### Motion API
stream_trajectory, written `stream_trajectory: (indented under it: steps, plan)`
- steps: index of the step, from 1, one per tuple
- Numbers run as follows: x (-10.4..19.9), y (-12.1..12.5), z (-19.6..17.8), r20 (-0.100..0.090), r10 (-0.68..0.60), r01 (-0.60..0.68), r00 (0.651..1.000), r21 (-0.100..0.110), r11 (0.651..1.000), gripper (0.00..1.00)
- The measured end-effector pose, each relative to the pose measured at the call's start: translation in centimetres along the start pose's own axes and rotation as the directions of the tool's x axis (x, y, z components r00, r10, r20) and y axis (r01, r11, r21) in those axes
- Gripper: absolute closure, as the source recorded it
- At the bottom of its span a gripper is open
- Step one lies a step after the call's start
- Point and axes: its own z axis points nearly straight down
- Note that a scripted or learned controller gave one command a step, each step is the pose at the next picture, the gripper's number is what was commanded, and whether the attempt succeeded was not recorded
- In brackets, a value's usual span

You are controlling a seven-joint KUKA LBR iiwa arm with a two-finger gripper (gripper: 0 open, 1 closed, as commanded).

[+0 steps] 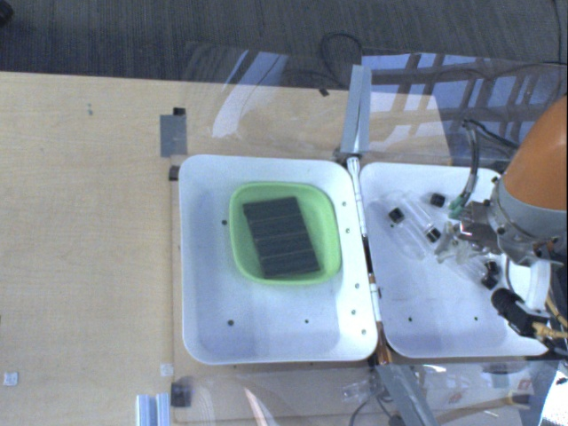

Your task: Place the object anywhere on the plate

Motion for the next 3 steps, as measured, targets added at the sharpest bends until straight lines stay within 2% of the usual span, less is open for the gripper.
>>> stream_trajectory:
  steps: [1,2,3]
  plan:
    - [0.0,0.0,0.0,0.0,0.0,0.0,1.0,0.0,1.0,0.0]
    - [-5.4,0.7,-3.1,0.004,0.112,-0.112,0.994,-0.001,0.994,0.0]
    - [-9.2,1.6,-4.4,0.004,0.156,-0.156,0.988,-0.001,0.988,0.0]
